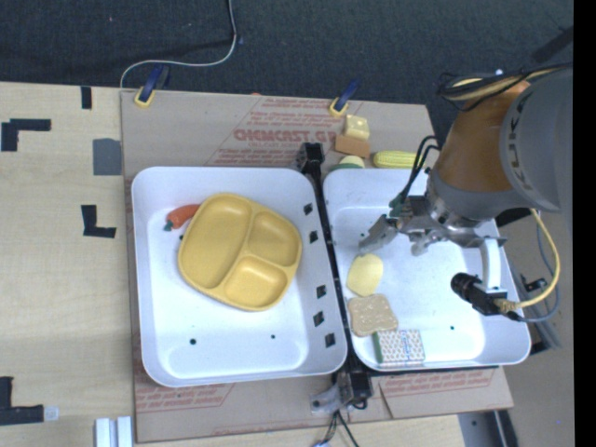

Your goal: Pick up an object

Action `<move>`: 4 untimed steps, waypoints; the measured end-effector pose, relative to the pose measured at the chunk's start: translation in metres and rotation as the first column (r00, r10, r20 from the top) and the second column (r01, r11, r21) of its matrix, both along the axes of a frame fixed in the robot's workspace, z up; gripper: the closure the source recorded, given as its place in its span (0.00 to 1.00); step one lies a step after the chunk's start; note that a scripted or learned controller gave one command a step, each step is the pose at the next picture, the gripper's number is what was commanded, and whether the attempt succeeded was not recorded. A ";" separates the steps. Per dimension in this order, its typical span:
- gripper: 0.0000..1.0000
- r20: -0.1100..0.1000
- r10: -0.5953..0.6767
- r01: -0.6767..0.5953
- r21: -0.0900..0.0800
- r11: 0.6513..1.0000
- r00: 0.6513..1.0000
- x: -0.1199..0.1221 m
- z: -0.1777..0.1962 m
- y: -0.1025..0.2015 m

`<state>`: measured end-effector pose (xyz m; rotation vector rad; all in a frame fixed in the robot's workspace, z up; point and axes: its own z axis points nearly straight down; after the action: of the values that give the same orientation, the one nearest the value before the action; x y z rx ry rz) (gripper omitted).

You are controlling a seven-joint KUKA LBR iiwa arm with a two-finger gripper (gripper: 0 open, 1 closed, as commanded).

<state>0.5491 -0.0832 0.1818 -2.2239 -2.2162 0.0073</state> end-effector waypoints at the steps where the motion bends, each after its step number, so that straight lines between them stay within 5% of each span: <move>1: 0.00 -0.001 0.001 -0.001 0.001 1.000 1.000 0.004 -0.098 -0.020; 2: 0.00 0.010 0.005 -0.005 0.000 1.000 1.000 -0.008 -0.096 -0.020; 3: 0.00 0.005 0.005 -0.005 0.001 1.000 1.000 0.022 -0.097 -0.013; 4: 0.00 0.008 0.005 -0.005 0.001 1.000 1.000 0.010 -0.096 -0.022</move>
<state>0.5593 -0.1055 0.0858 -2.2213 -2.2253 -0.0030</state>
